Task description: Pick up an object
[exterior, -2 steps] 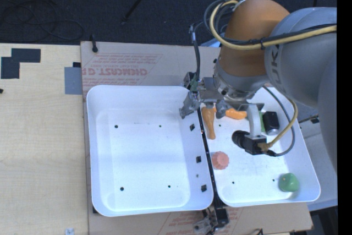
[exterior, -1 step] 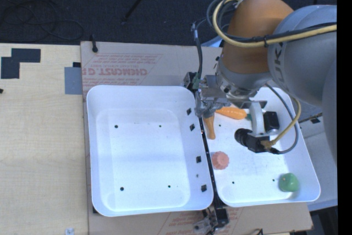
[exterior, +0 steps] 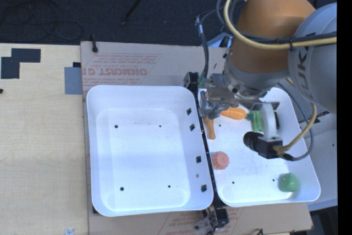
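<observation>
Here, gripper [exterior: 209, 109] seen low at right bin [exterior: 308, 187] left wall; orange stick [exterior: 210, 128] directly beneath, long axis along wall; grip state not discernible.

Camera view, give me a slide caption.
KUKA arm's pincer low over right bin, beside orange stick.

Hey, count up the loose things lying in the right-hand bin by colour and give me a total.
Orange: 2, the orange piece by the gripper and the thin orange stick below it
Green: 2, the green ball and the green piece
Pink: 1, the pink disc
Total: 5, as far as the arm leaves the bin visible
</observation>
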Motion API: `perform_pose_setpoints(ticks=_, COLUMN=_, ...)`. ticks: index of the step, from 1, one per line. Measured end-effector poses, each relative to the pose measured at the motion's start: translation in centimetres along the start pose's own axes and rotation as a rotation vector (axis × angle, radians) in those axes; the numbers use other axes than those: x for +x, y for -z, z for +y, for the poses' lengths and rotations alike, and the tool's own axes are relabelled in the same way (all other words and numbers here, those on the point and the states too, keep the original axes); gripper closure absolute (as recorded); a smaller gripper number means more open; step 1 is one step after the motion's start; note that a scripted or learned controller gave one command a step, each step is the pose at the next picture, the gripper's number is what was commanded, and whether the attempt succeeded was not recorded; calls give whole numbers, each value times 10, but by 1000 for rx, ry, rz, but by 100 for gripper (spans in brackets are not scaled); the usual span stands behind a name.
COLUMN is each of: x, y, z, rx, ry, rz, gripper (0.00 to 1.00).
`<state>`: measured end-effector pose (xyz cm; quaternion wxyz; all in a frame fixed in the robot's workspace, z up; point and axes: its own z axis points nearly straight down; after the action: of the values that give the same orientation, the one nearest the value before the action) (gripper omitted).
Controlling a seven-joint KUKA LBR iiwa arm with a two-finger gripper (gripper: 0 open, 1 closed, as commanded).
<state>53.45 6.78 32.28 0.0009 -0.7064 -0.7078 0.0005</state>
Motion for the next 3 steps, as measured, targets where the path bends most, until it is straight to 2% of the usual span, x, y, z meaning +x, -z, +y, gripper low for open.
perform_pose_setpoints(ticks=1, x=12, y=61, z=41, rx=-7, ry=0, rz=0, gripper=100)
perform_pose_setpoints(ticks=2, x=31, y=213, z=3, rx=-14, ry=3, rz=3, gripper=100)
perform_pose_setpoints(ticks=3, x=44, y=215, z=17, rx=0, ry=2, rz=-2, gripper=100)
